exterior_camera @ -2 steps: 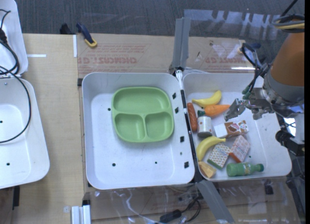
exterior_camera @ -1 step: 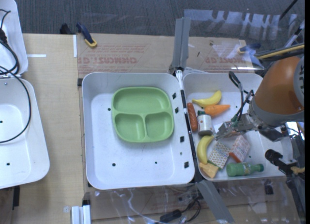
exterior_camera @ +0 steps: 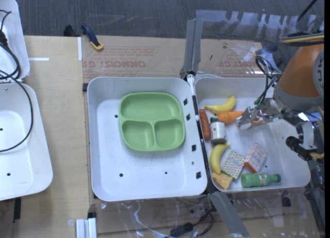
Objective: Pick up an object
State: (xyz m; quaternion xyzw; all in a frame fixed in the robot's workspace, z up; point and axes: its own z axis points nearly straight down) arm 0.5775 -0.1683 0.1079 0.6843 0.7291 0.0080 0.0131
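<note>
Right now the gripper (exterior_camera: 251, 118) hangs low in the right bin (exterior_camera: 289, 177), whether open or shut I cannot tell, with the carrot (exterior_camera: 230, 117) just to its left, long axis running left-right toward the fingertips.

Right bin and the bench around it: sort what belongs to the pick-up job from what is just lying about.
Job:
gripper
right bin
two bananas
carrot
green bottle
small can

Lying about:
green tray
left bin
blue-and-yellow tool
</note>
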